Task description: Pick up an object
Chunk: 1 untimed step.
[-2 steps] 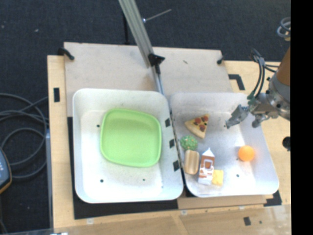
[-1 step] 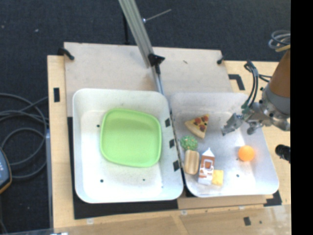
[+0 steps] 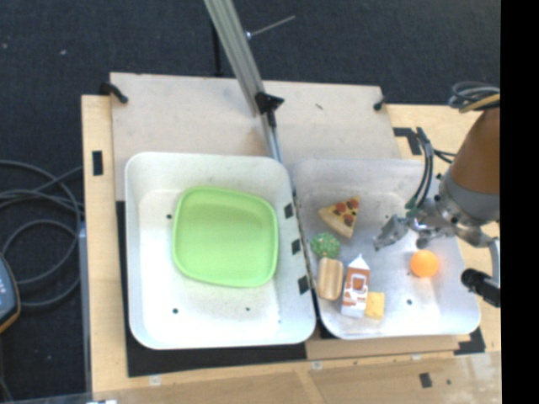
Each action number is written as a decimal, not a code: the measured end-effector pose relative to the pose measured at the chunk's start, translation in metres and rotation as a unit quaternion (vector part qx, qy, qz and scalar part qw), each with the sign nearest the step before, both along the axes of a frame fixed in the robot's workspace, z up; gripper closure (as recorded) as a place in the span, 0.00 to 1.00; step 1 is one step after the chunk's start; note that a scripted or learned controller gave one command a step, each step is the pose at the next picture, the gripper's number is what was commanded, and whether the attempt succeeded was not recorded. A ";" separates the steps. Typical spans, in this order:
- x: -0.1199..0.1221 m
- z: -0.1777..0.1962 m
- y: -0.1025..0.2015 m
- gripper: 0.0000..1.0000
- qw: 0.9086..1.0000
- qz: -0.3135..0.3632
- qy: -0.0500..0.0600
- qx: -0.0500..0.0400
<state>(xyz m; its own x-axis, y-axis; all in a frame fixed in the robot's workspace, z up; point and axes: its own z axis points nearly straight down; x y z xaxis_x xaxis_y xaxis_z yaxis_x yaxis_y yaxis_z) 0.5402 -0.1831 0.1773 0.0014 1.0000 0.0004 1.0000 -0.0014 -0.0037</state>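
My gripper [image 3: 406, 236] hangs over the right bin [image 3: 438, 310], at its right-middle, with the orange-banded wrist [image 3: 478, 162] rising behind it. Its fingers stand open, one grey fingertip [image 3: 386, 235] pointing left, and nothing sits between them. An orange ball [image 3: 424, 264] lies just below and right of the gripper, apart from it. To the left in the same bin lie a pizza slice [image 3: 341, 215], a small green piece [image 3: 325, 245], a tan bread-like block [image 3: 329, 278], a white and red carton [image 3: 357, 284] and a yellow block [image 3: 375, 305].
The left bin [image 3: 147, 310] holds a green square plate [image 3: 226, 236]. A slanted metal pole [image 3: 240, 49] comes down from the top to the divide between the bins. Black cables [image 3: 38, 225] lie off the bench at the left.
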 end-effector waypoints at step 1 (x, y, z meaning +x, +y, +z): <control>-0.006 -0.044 0.003 0.00 1.000 0.000 0.000 0.000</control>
<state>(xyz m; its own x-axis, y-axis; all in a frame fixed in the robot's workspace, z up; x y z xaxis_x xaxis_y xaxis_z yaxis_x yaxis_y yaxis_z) 0.5346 -0.1797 0.1335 0.0007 1.0000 0.0005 1.0000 -0.0007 -0.0032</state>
